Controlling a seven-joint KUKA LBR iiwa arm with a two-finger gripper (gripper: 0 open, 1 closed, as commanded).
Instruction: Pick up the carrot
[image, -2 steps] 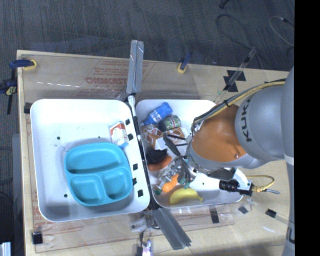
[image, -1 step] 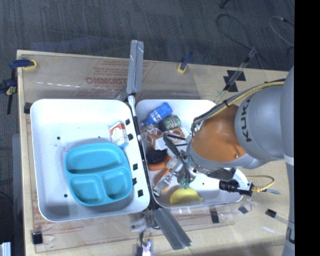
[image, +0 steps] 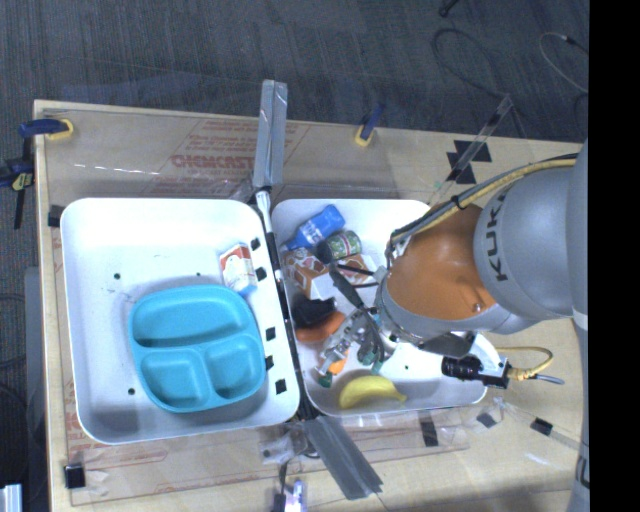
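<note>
Carrot lies in the right bin, just above the banana, not yet lifted. Gripper hangs beside the carrot; whether its jaws are apart or together, I cannot tell.

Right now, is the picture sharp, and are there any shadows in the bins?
Camera view: fairly soft, small items in the right bin blur together; the blue tray throws a faint shadow in the left bin; the arm darkens the clutter under it; no strong glare.
</note>
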